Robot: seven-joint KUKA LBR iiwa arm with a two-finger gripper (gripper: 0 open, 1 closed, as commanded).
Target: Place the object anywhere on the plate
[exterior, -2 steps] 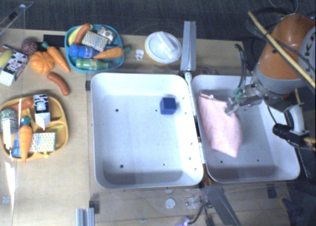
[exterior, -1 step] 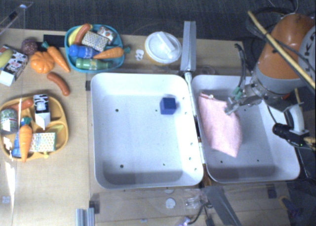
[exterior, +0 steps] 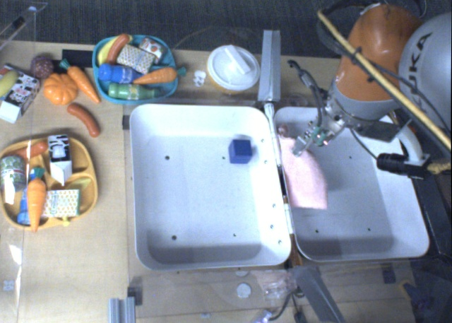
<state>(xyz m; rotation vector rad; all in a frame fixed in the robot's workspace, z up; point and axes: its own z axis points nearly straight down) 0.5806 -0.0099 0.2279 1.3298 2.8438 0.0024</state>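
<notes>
Object: a small blue cube (exterior: 241, 150) with flat faces and a slightly darker side, sitting on the floor of the left bin (exterior: 152, 194).
Place in bin: the blue cube lies in the upper right part of the left bin, near the wall shared with the right bin (exterior: 395, 244), and touches no wall.
Plate: a pale pink flat plate (exterior: 305, 180) lies in the right bin, against its left wall, roughly rectangular and running from the upper left corner area down toward the middle.
Cube versus gripper: the blue cube is to the left of the gripper (exterior: 305, 143), across the dividing walls, in the other bin and apart from it.
Gripper: it hangs at the end of the grey arm (exterior: 367, 102) over the upper left part of the right bin, at the top edge of the pink plate.
Gripper state: whether it is open or closed cannot be told at this slant and size; nothing is seen held in it.
Worktop: toy vegetables and boxes in a blue dish (exterior: 134, 68) and a yellow dish (exterior: 48, 184) stand on the worktop (exterior: 106, 244) left of the bins.
</notes>
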